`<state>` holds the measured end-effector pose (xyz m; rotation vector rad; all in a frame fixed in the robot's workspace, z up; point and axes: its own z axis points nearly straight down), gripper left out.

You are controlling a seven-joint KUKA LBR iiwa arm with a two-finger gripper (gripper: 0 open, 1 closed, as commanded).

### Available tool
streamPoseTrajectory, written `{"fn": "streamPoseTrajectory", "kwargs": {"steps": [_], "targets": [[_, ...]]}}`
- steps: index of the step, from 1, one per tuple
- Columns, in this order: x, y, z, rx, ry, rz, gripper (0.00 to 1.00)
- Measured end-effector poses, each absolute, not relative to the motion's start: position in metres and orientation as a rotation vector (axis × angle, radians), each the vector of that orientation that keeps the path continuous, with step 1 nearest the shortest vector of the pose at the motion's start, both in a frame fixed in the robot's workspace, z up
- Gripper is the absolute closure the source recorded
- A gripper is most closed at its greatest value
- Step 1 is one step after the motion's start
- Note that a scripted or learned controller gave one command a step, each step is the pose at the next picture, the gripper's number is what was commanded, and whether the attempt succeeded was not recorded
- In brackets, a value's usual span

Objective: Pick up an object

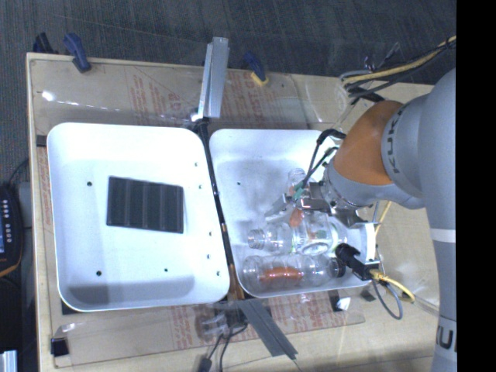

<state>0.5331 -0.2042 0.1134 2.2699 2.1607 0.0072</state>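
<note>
My gripper is down in the right bin, over a heap of clear plastic items. One clear bottle with a red-orange band lies along the bin's front wall. A second clear bottle lies just behind it, left of and below the gripper. A clear ring-shaped piece rests beside them. Small orange and green bits show right at the gripper, and the clear plastic there makes the outlines hard to read. A dark ribbed rectangular slab lies flat in the middle of the left bin.
A metal bar stands at the back where the two bins meet. Blue clamps grip the bench's back edge. The grey arm with its orange band covers the right bin's right side.
</note>
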Motion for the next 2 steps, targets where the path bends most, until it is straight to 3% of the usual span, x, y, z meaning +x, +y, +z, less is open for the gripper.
{"fn": "streamPoseTrajectory", "kwargs": {"steps": [1, 2], "targets": [[0.567, -0.186, 0.097, 2.469, 1.929, 0.006, 1.00], [0.613, -0.156, 0.194, 2.512, 1.892, -0.004, 1.00]]}}
